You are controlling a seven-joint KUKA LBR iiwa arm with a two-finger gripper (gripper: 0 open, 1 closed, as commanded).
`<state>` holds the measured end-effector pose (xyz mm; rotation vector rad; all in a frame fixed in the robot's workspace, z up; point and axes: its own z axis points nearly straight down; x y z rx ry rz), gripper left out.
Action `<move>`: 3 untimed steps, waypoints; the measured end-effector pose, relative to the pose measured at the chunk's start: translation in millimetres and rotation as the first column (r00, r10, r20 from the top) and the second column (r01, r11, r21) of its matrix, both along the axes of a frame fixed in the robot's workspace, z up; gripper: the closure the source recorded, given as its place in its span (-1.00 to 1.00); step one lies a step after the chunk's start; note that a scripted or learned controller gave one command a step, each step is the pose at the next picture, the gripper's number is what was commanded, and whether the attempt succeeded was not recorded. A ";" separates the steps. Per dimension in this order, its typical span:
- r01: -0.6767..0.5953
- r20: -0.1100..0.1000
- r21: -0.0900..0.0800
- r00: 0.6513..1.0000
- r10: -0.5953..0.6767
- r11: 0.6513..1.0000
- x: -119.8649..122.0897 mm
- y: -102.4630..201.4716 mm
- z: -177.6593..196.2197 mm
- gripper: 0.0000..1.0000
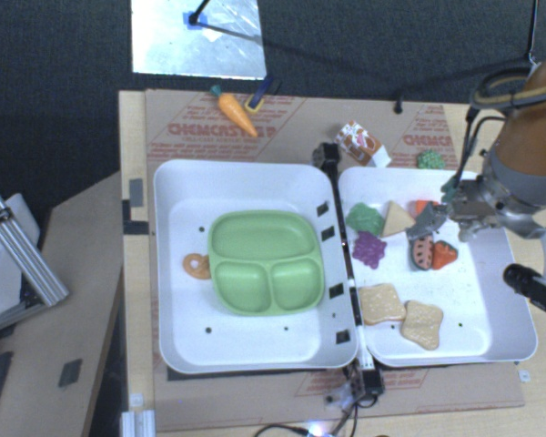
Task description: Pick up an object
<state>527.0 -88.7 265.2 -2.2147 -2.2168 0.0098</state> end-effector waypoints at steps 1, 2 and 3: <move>-0.002 0.012 -0.001 1.000 0.002 1.000 2.0 0.2 5.8 -1.00; 0.000 0.008 0.000 1.000 0.000 1.000 4.2 3.0 -56.3 -1.00; 0.000 0.010 -0.001 1.000 0.000 1.000 7.2 0.4 -97.4 -1.00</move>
